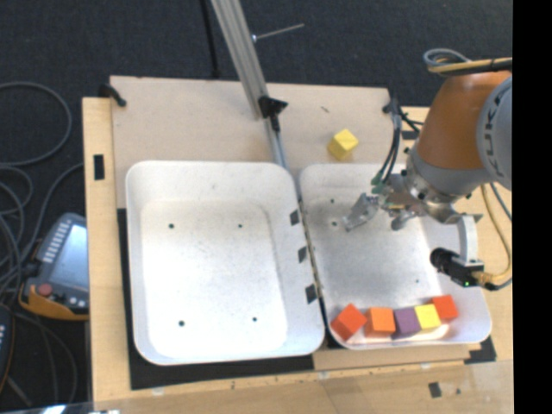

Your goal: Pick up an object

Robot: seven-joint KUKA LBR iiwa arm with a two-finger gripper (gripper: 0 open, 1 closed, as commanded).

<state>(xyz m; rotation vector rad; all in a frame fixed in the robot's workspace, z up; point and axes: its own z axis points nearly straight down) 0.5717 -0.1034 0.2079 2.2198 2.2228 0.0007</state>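
Note:
My gripper (379, 217) hangs over the back half of the right bin (379, 266), its fingers (357, 215) spread open with nothing between them. Along that bin's front wall lies a row of blocks: a red-orange block (349, 320), an orange block (382, 320), a purple block (405, 321), a yellow block (428, 317) and another red-orange block (445, 308). They lie well in front of the gripper, apart from it.
A yellow cube (343, 143) sits on the bench behind the right bin, outside it. The left bin (211, 257) lies beside the right one. A slanted metal rail (246, 59) rises from between the bins at the back. Cables and a pendant (60, 266) lie at the far left.

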